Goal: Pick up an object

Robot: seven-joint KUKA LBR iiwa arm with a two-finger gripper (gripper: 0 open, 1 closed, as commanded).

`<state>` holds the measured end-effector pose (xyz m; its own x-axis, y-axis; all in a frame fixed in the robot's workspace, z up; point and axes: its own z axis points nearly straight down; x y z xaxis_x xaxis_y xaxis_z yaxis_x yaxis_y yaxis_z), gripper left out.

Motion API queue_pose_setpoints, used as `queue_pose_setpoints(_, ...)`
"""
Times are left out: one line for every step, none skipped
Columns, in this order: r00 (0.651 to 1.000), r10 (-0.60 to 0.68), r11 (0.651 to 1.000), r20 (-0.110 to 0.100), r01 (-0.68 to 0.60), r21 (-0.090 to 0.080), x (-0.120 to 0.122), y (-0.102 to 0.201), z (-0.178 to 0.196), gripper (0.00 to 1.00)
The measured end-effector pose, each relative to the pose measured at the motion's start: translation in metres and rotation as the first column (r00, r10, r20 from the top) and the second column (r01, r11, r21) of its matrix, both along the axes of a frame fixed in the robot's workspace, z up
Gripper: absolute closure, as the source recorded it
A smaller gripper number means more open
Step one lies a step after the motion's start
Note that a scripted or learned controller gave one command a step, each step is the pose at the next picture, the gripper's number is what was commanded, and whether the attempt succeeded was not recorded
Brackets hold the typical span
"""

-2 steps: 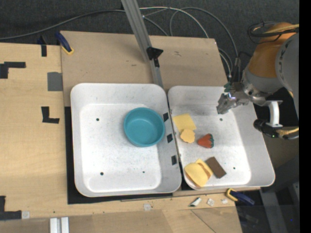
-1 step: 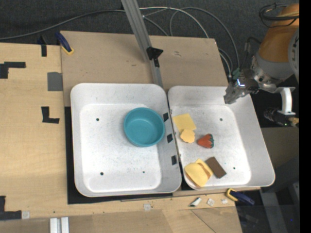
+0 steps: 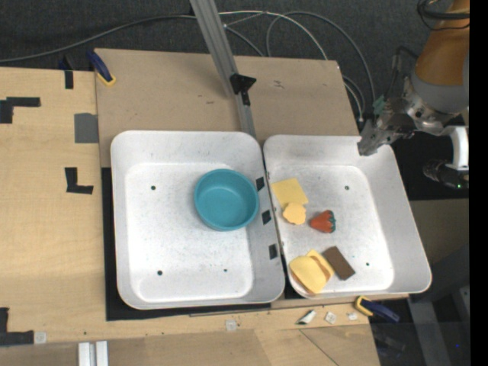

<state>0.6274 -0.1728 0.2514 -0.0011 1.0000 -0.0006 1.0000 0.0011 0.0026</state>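
While the gripper (image 3: 371,142) is hovering over the right bin's (image 3: 381,175) far right corner (can't tell its state), a teal bowl (image 3: 225,198) is sitting in the left bin (image 3: 137,227); the right one's holding yellow pieces (image 3: 289,192), a strawberry (image 3: 322,221) and a brown block (image 3: 339,263).

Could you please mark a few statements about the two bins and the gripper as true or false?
1. The round blue bowl sits in the left white bin. True.
2. The small red strawberry-like toy lies in the left bin. False: it lies in the right white bin.
3. The gripper hovers at the right bin's far corner. True.
4. The brown rectangular block lies beside the blue bowl. False: it lies next to the rounded yellow piece in the right bin.
5. The flat yellow square is between the gripper's fingers. False: it lies on the bin floor.
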Motion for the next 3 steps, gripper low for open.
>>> queue_pose_setpoints(1.0,0.005,1.0,-0.002,-0.005,0.002,0.006,0.057,0.006,1.0)
queue_pose_setpoints(1.0,0.007,1.0,-0.004,-0.007,0.003,0.01,0.121,0.006,1.0)
queue_pose_setpoints(1.0,0.005,1.0,-0.006,-0.005,0.002,0.014,0.171,-0.011,1.0)
